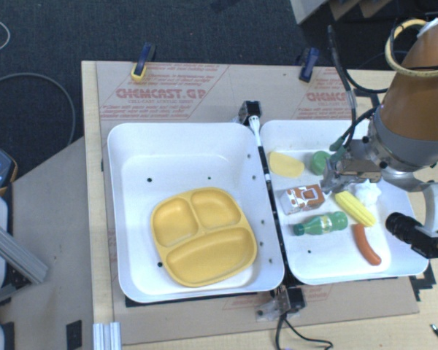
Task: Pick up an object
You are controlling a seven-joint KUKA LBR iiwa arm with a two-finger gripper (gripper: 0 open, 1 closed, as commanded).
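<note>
The right bin [328,262] holds several small items. A pale yellow lemon-shaped piece [286,165] lies at its back left, with a green round piece [320,161] beside it. A brown and white packet [301,197] sits mid-left, and a green bottle [321,224] lies on its side below it. A yellow corn cob [354,208] and an orange sausage [366,244] lie further right. My gripper [341,181] hangs over the bin's middle, between the green piece and the corn cob, just right of the packet. I see nothing held in it.
The left bin [124,195] holds a yellow divided plate [204,235]. A small white crumpled thing [366,192] lies by the corn under the arm. Blue clamps [141,63] hold the board's far edge. A black clip [250,111] sits where the bins meet.
</note>
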